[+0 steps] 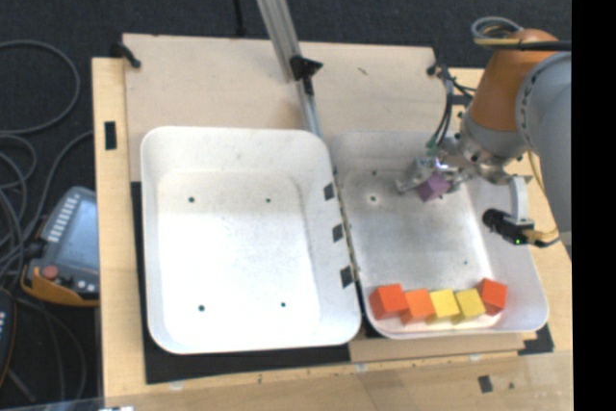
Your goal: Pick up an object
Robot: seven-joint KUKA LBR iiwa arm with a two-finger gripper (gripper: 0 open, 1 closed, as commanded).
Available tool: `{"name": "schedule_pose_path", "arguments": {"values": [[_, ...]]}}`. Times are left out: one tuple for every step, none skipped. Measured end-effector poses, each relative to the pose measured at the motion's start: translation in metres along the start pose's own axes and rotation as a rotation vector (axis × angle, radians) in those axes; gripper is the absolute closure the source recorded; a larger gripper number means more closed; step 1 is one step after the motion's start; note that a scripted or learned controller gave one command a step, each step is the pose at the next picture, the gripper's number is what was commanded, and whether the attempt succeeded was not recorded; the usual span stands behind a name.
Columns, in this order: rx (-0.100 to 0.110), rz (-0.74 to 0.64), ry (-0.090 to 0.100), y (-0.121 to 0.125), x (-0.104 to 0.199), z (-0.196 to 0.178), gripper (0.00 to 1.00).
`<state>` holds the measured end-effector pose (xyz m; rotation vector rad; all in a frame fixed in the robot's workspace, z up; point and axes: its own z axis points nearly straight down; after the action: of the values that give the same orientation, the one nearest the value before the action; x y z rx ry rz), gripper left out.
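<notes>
Jaws (430, 180) pinching a small purple block (436, 186) near right bin (414, 236) far edge, table's right side; block looks light, stiff, smooth, so grip flat opposite faces; orange and yellow blocks (438, 301) line the bin's near edge.

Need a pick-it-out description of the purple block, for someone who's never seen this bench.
Take the right-hand white bin. Blocks line its near edge: orange, orange, yellow, yellow, orange. The purple block lies apart from that row, near the bin's far side, right at the claw. It is the one purple piece.
</notes>
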<state>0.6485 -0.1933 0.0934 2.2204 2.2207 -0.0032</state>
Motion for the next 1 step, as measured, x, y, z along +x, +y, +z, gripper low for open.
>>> {"name": "schedule_pose_path", "arguments": {"values": [[-0.006,0.001,-0.002,0.0013,-0.0014,-0.0160,1.00]]}}
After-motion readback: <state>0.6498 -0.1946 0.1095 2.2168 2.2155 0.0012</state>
